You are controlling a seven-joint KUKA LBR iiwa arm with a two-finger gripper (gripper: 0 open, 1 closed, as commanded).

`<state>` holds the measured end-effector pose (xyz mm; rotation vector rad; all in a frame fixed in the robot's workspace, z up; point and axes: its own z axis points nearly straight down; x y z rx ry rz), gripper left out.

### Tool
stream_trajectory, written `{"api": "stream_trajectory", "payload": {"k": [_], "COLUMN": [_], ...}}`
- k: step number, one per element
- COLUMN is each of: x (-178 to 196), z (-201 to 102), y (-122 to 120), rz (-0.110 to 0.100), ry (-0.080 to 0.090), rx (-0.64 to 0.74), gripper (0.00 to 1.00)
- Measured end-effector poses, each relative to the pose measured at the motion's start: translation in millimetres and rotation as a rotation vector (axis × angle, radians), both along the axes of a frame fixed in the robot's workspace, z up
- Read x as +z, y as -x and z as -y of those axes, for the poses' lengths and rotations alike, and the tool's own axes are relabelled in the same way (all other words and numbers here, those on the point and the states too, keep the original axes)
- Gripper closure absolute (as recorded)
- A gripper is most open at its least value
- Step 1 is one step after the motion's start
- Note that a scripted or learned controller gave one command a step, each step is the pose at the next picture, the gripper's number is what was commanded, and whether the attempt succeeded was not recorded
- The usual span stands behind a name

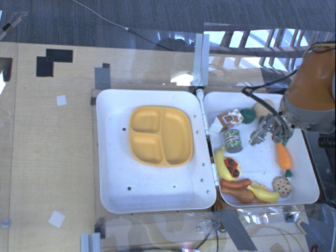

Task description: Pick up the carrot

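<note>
Carrot (284, 157): small toy, orange body, tapered, w/ a green top at its upper end. Lies roughly upright in frame, right-centre of the right bin (314, 185), close to that bin's right wall. Nothing on top of it.

Gripper (265, 131): metal fingers pointing down-left, sits over upper-middle of right bin, just left of & above the carrot's green end. Fingers look a little apart w/ nothing between them; can't tell if it touches the carrot top. Arm (314, 85) comes in from frame's right edge, orange band showing.

Other items in right bin: small can (232, 139) w/ green label, left of gripper; brown-and-white box (229, 118) above it; green piece (247, 114) & pale round one (262, 109) near upper wall. Lower part: banana (226, 166) at left, sausages (237, 189) along bottom, second yellow fruit (265, 193) beside them, speckled cookie (282, 186) at lower right, below the carrot & apart from it.

Left bin (113, 188): holds a yellow divided plate (160, 135), centre-upper.
</note>
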<state>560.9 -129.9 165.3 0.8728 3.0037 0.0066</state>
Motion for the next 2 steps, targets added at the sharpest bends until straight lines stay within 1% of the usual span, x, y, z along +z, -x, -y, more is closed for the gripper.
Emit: {"api": "stream_trajectory", "payload": {"k": [1, 2], "x": [39, 41], "z": [61, 51], "y": [38, 52], "rz": [-0.003, -0.004], "ry": [0.008, 0.013], "rx": [0.198, 0.934], "gripper": [1.00, 1.00]}}
